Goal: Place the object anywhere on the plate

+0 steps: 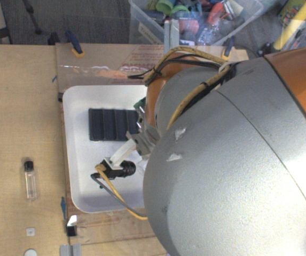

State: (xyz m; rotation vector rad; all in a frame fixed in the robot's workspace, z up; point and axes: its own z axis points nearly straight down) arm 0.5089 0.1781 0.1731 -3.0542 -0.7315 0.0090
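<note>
Grey robot arm (pixel 233 159) is held low over the white bin (pixel 78 143), seemingly for a pick. A black ribbed slab (pixel 110 124), judged the object, is laid flat in the bin, just beside the gripper (pixel 141 138), whose state cannot be told.

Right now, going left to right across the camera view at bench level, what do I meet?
clear vial with a black cap, lying on the bare bench → white bin → black ribbed block lying inside that bin → grey arm, which covers the rest of the right side.
</note>
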